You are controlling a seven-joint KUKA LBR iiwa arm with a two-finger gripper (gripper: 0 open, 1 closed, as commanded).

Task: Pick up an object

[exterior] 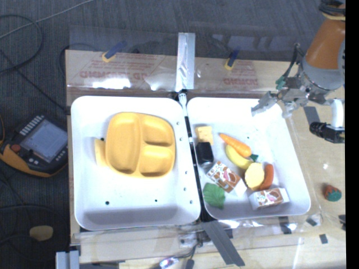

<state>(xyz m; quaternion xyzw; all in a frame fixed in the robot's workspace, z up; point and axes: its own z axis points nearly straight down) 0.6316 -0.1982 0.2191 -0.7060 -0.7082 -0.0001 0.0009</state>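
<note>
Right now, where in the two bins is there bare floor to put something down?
Left bin: a bare strip in front of the yellow tray. Right bin: bare floor at the back, between the carrot and the hand. Its front half is crowded with toy food and cartons.

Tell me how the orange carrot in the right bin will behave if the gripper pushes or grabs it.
The carrot tapers to a point, so it would probably pivot or roll if pushed. It looks like smooth, rigid toy plastic, likely light and perhaps slippery. It lies against the banana, which may shift with it. The gripper hangs near the bin's far edge.
</note>
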